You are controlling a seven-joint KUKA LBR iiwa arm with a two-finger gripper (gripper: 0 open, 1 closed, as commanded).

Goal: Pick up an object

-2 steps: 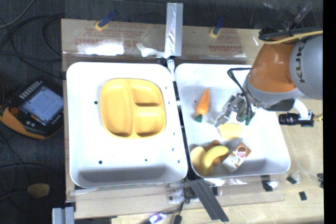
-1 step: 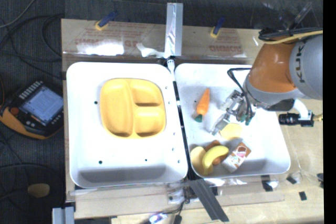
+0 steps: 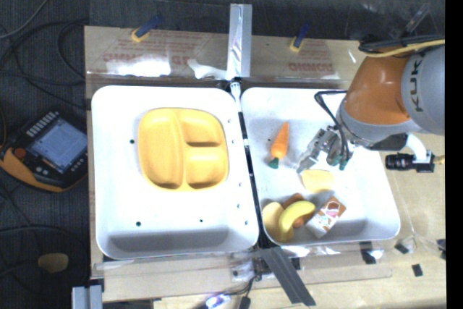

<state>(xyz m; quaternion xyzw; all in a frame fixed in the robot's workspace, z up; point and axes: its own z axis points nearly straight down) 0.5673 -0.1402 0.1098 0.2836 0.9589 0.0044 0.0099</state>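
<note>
Toys for the pick are gathered in the right bin (image 3: 376, 217), within the arm's reach from three o'clock. A toy carrot (image 3: 278, 143) lies near that bin's nine o'clock wall, leaf end toward six. A pale yellow slice, likely toy cheese (image 3: 316, 179), sits at the bin's middle. At six o'clock a banana (image 3: 289, 217), a brown item I cannot name and a small printed carton (image 3: 327, 216) crowd together, touching. The gripper (image 3: 323, 150) hangs just above the cheese's twelve o'clock edge, fingers parted, nothing between them, so the cheese seems the likely target; being flat, it could slip. The left bin (image 3: 108, 177) holds a yellow divided plate (image 3: 183, 148) at its centre, well apart from the arm.
</note>
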